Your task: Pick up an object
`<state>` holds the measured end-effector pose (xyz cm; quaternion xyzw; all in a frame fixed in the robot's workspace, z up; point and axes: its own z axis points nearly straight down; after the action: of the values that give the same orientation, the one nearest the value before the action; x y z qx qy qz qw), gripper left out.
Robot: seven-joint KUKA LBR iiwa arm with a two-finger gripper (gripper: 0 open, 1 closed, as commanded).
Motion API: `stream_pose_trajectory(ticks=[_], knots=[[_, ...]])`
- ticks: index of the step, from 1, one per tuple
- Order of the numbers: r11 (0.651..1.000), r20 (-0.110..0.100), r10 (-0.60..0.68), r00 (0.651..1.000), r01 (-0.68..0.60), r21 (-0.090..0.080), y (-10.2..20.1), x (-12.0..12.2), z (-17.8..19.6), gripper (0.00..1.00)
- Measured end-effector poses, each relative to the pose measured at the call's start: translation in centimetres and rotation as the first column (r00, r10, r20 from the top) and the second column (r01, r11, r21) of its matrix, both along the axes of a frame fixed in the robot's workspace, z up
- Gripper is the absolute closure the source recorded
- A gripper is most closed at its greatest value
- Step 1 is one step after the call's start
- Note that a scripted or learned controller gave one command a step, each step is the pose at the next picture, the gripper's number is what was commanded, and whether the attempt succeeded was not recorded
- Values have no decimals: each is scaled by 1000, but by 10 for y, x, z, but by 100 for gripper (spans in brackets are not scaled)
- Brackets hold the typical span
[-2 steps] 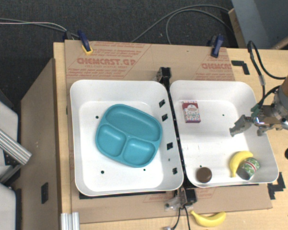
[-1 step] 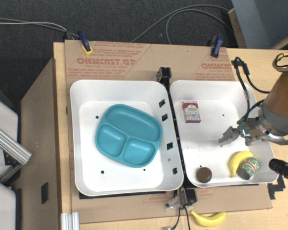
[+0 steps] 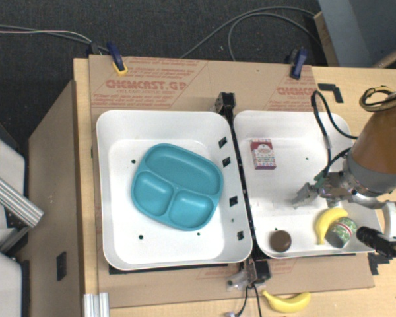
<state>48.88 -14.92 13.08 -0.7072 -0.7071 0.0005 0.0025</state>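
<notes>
Banana [image 3: 326,224] lies in right bin [image 3: 297,125], front right, touching green can [image 3: 344,232]. Pincer [image 3: 308,194] hovers just left of it, apparently released, grasping nothing. Advice: centre over banana, descend straight, clench across narrow width, clear of can.

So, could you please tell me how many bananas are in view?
2. One banana lies in the right bin, near its front right corner beside a small can. The other banana lies outside, on the bench below that bin's front edge.
</notes>
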Motion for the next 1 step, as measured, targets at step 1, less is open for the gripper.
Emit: stream_pose_trajectory(ticks=[1], knots=[[1000,-1,0,1000,0,0,1,-1,-48,0]])
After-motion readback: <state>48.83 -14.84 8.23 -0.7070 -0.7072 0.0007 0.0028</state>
